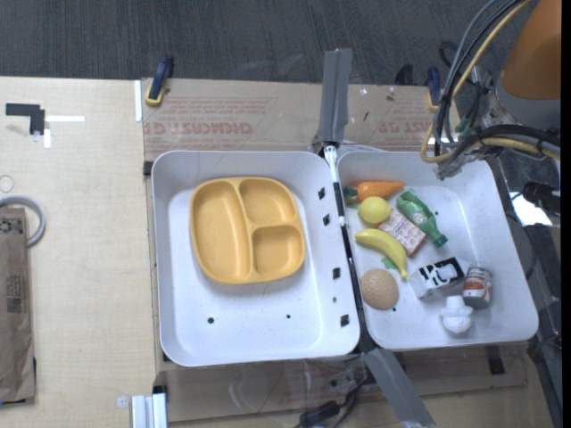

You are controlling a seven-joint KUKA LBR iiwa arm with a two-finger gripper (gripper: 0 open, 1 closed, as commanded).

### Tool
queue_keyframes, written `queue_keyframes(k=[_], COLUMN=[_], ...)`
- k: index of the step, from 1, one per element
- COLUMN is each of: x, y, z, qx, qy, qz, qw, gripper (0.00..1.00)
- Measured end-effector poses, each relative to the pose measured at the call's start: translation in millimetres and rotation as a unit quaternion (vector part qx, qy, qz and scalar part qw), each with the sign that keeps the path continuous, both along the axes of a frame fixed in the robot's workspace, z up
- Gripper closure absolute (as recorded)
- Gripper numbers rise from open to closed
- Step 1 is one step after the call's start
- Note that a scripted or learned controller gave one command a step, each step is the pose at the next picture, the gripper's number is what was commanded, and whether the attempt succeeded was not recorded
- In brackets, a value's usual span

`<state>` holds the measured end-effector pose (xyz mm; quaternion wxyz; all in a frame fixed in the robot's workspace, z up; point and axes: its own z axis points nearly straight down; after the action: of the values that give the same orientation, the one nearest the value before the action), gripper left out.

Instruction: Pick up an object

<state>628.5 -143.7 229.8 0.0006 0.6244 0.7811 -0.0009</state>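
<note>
objects such as a banana (pixel 384 247) and lemon (pixel 375 209) fill the right bin (pixel 513 324), arm (pixel 533 47) at two o'clock.

A robotics lab: 2 white bins (pixel 178 328) on a taped bench (pixel 71 194), cabled arm (pixel 526 52).

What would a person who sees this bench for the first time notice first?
Probably the yellow divided plate, which lies alone in the left bin and stands out against the white. Next comes the small crowd of toy food in the right bin: a carrot, a lemon, a banana and a green bottle, all close together. At the upper right, the arm's orange band and its looping cables hang over that bin's corner.
</note>
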Motion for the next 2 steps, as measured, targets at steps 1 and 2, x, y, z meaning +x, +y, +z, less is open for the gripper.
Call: queue_keyframes(k=[1,2], x=[-75.3,-75.2], y=[18.2,18.1], z=[-82.0,-81.8], qx=[0.0004,0.0003], qy=[0.001,0.001], qz=[-0.105,-0.105], qw=[0.9945,0.9945], gripper=[1.00,0.00])
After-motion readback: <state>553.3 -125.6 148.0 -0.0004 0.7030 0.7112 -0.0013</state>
